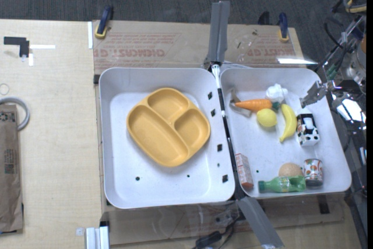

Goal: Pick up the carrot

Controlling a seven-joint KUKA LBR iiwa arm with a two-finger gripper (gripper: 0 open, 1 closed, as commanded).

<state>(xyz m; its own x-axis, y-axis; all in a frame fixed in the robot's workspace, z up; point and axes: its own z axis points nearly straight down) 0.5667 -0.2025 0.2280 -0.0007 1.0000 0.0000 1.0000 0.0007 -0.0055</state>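
From above, the carrot point(254, 105) lies in the right bin point(335, 143), near its top left corner, with its tip pointing left. A lemon point(266, 118) sits just below it and a banana point(287, 121) is to the right. The tool point(315, 93) is at the bin's right edge, apart from the carrot. I cannot tell its state. A yellow tray point(168, 126) sits in the left bin point(113, 183).

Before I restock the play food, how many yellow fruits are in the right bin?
2. The lemon sits near the bin's middle, just below the carrot; the banana lies right beside the lemon, on its right. None seems hidden.
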